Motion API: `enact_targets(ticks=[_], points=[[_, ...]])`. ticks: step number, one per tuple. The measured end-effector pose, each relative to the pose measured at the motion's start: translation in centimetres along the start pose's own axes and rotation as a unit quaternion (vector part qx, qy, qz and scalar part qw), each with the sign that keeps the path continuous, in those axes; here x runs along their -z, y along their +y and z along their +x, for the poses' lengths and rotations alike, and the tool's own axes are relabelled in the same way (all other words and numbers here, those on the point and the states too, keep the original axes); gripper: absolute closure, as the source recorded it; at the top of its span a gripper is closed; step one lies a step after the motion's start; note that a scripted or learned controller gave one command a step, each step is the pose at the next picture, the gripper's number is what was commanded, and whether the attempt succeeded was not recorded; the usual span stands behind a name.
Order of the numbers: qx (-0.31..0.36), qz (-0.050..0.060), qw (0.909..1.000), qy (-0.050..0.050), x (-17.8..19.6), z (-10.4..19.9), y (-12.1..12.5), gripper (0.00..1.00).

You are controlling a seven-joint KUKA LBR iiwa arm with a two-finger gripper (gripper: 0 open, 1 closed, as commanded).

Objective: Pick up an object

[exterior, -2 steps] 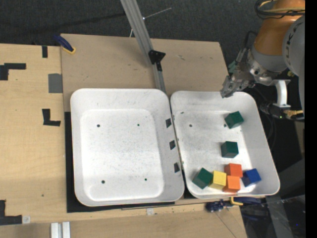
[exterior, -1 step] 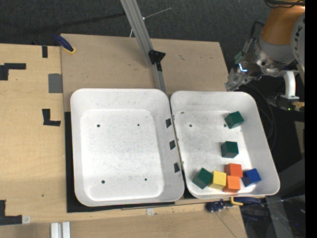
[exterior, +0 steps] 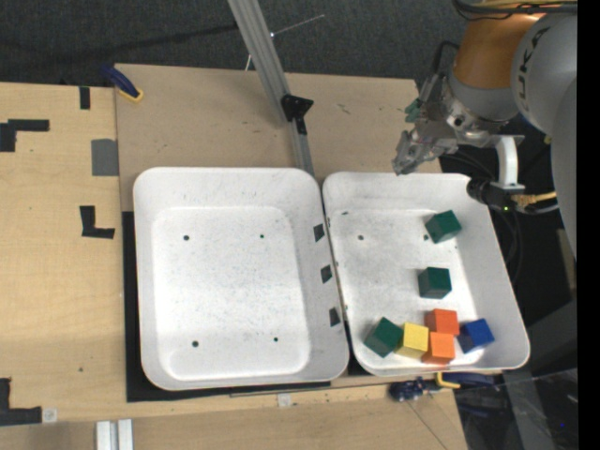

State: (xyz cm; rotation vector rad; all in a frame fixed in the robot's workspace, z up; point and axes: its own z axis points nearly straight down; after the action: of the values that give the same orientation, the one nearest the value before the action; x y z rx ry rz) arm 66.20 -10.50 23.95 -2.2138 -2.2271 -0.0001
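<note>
Several small blocks lie in the right bin [exterior: 375,195]. One green block [exterior: 442,226] rests near its far right side and a darker green block [exterior: 434,281] lies below it. A cluster sits at the near edge: a green block [exterior: 383,337], a yellow block [exterior: 415,337], two orange blocks [exterior: 442,334] and a blue block [exterior: 476,334]. My gripper [exterior: 407,160] hangs over the far rim of the right bin, up and left of the green block, with nothing visible between its fingers.
The left bin [exterior: 225,279] adjoins the right one. A grey metal bar [exterior: 267,50] slants across the bench behind the bins, ending in a black clamp [exterior: 296,108]. A blue and yellow item [exterior: 123,82] lies at the far left.
</note>
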Motion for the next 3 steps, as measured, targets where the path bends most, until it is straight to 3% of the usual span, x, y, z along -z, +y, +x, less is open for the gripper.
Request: enact_targets(ticks=[2, 3], points=[[0.000, 0.001, 1.0000, 0.000, -0.8, 9.3, -1.4, 1.00], [0.001, 0.000, 1.0000, 0.001, 0.0, 15.4, -2.1, 1.00]])
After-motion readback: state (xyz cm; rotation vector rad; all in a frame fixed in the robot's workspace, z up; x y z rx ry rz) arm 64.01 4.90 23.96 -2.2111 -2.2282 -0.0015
